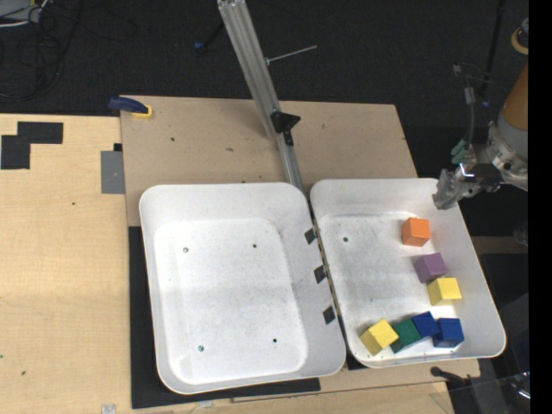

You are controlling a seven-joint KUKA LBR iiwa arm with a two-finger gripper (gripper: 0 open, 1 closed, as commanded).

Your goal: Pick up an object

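The right bin (pixel 362 205) holds several small blocks. An orange block (pixel 416 231) lies near its far right side, with a purple block (pixel 429 266) and a yellow block (pixel 445 290) below it. Along the near wall sit another yellow block (pixel 378 336), a green block (pixel 404 334) and two blue blocks (pixel 438 328). My gripper (pixel 448 191) hangs at the right bin's far right corner, above and right of the orange block, with nothing seen between its fingers.
The left bin (pixel 164 205) lies beside the right one, joined by black clips (pixel 317 272). A slanted aluminium rail (pixel 257 76) rises behind the bins. A blue and yellow clamp (pixel 129 106) sits at the board's far left corner.
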